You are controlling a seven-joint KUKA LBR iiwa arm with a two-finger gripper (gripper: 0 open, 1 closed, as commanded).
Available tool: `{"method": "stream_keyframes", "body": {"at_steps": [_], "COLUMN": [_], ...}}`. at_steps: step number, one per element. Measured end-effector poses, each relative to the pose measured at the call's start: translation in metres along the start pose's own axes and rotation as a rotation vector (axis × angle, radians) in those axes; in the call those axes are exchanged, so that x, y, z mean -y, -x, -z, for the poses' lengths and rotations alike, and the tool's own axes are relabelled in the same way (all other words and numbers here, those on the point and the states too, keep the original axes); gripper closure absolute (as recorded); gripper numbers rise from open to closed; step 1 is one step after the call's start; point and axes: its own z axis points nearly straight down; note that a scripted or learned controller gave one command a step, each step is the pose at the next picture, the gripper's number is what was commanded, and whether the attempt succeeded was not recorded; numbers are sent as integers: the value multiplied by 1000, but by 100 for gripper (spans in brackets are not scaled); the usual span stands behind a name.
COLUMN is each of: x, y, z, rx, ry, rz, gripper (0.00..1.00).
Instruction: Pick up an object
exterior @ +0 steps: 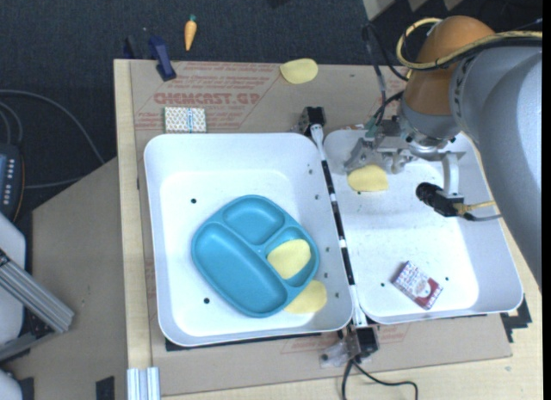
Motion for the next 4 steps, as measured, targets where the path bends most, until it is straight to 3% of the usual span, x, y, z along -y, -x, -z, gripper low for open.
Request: {"method": "stream_keyframes", "body": {"at_steps": [1, 2, 3, 4], "x": [0, -2, -2, 19], "y": [-7, -6, -6, -3], "z": [0, 13, 13, 0], "rx": [0, 3, 3, 0], "ry": [-1, 10, 9, -1], "rz": [0, 1, 1, -2], "gripper": [0, 100, 0, 0]}}
